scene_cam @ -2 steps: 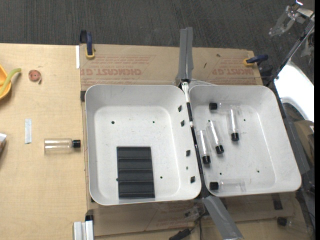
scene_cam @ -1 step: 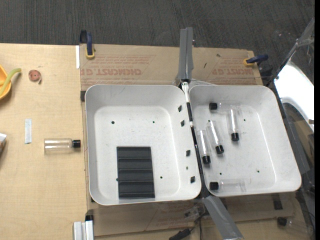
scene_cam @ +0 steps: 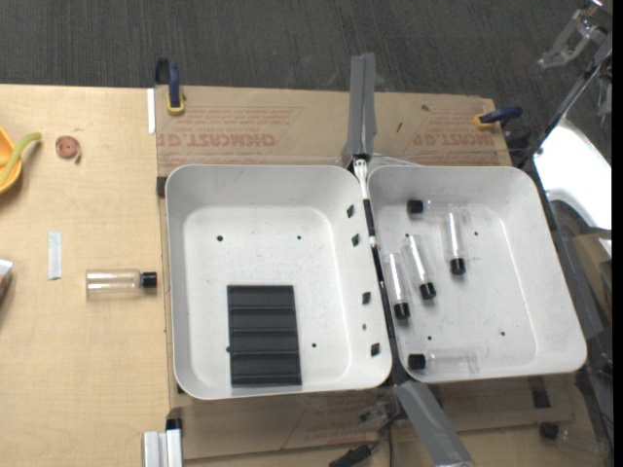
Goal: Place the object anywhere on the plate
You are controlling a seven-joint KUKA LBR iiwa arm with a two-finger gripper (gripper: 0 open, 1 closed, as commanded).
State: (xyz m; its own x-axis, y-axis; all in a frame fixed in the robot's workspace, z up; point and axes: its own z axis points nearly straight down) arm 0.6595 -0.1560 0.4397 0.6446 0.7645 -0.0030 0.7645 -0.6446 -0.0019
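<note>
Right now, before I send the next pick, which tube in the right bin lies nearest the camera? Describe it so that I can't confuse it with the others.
Start at the right white bin, then drop to its near wall. The clear tube lies along that wall with its black cap pointing left, toward the divider. It is the one tube in that bin lying crosswise; the rest run roughly front to back further up.

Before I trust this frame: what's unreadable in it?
- Arm at the camera view's top right corner: cut off by the edge and blurred; the gripper state cannot be read.
- Clear plastic vials with black caps in the right white bin: transparent bodies fade into the white floor, e.g. the one at the front wall; exact count uncertain.
- Orange item at the left edge: cropped, identity unclear.
- Black ribbed plate in the left white bin: clearly visible.
</note>
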